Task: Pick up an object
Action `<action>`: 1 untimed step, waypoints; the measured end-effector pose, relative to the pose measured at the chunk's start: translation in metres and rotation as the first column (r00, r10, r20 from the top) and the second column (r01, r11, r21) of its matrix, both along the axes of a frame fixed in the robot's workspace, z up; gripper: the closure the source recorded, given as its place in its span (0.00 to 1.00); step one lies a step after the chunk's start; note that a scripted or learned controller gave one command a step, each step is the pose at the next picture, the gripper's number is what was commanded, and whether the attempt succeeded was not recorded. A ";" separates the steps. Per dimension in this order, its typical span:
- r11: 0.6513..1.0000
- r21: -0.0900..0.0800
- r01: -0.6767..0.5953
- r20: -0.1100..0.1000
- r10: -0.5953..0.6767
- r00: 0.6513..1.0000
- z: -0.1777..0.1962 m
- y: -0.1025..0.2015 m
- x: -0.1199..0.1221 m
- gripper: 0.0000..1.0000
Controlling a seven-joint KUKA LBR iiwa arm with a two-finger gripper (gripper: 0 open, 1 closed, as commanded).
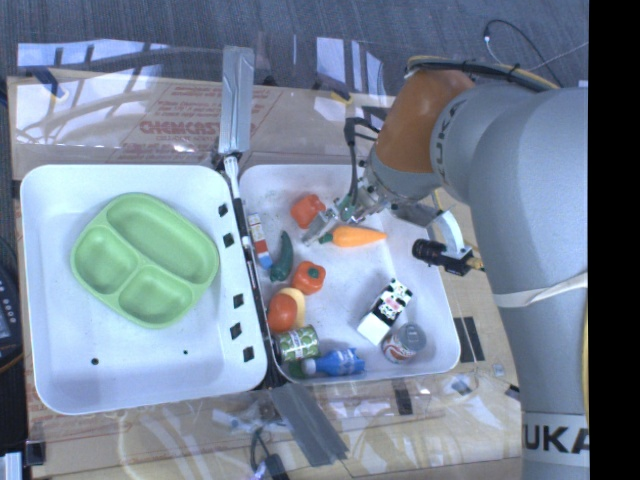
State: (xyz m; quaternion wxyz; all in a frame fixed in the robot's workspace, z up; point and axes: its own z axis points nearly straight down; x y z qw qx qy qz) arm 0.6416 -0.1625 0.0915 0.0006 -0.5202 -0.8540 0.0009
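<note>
My gripper (334,218) hangs over the upper part of the right bin (430,278), between a red toy vegetable (305,208) on its left and an orange carrot (358,235) just below and to its right. It is close to both, and nothing shows as lifted. Lower in the same bin lie a dark green vegetable (283,256), an orange-red tomato (309,277), a red and yellow fruit (287,309), a green can (298,344), a blue bottle (335,364), a black-and-white carton (385,311) and a red and silver can (405,343).
The left bin (60,368) holds a green divided plate (145,258). A small tube (258,238) lies against the right bin's left wall. The grey arm with its orange band (415,118) covers the right bin's upper right corner.
</note>
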 end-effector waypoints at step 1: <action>0.992 0.002 -0.128 -0.001 0.128 0.992 0.042 0.003 -0.019 0.00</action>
